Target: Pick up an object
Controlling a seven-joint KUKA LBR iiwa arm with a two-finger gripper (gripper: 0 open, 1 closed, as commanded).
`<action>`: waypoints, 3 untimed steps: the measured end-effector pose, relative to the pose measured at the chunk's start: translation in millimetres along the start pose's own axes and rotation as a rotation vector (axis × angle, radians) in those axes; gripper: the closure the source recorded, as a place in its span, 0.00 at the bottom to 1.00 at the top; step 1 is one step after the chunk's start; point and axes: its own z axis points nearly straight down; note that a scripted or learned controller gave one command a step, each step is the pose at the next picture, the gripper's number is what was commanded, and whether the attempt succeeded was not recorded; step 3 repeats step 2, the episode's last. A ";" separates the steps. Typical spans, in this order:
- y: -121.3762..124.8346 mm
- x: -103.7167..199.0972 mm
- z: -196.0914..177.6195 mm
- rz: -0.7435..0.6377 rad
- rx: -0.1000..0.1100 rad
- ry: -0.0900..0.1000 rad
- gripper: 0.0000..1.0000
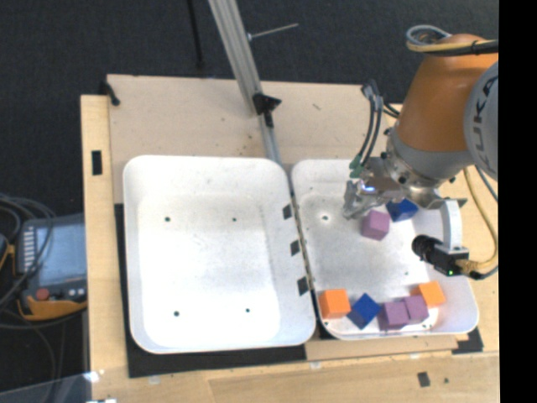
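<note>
My gripper [361, 200] hangs over the far part of the right bin [331, 250], below the orange-banded wrist. A purple cube [376, 224] lies just below and to the right of it, very close, and whether they touch is unclear. A blue block [404, 210] peeks out from under the wrist beside the purple cube. Along the bin's near edge lie an orange cube [335, 302], a blue cube [365, 310], two purple cubes [393, 315] [415, 309] and another orange cube [432, 293].
The left bin [210, 250] sits beside the right one. A slanted metal rail [239, 49] runs from the top down to the gap between the bins. A black fitting with cables [438, 254] hangs off the arm over the bin's right side.
</note>
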 end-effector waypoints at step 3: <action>-31.8 105.6 15.3 -0.002 0.001 0.001 1.00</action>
